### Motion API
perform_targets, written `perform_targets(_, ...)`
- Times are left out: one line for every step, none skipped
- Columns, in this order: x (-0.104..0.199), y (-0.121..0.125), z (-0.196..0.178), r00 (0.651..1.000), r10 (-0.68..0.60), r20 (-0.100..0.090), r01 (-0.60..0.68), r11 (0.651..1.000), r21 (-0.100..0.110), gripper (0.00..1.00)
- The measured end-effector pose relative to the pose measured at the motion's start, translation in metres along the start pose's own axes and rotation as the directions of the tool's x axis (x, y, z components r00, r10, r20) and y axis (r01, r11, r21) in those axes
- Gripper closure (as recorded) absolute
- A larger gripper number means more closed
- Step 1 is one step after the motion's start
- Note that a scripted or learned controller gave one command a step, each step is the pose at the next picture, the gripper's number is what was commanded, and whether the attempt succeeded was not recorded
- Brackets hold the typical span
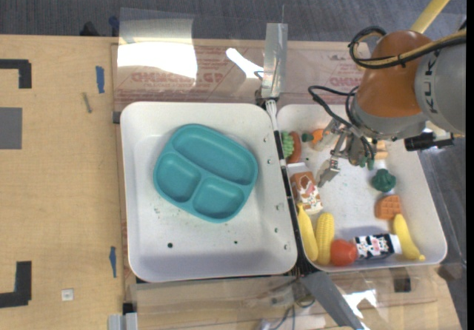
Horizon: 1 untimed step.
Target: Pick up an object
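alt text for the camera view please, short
The end effector hangs over the right bin, above toy food: corn, bananas, tomato, broccoli. The left bin holds a teal divided plate.

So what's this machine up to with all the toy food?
A robot arm reaches in over the right-hand bin, which is scattered with toy food. Its tool hangs above the bin floor near a small snack packet, with nothing between its fingers. The left bin has a teal divided plate in it. No pick has happened yet.
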<state>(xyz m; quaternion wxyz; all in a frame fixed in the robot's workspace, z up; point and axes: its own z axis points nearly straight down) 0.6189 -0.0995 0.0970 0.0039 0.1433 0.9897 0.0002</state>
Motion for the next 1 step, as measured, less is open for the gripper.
perform_targets(-0.0423, -0.0450, 0.0074, 0.999, -0.024, -0.049, 0.024, 1.000, -0.007, 0.00)
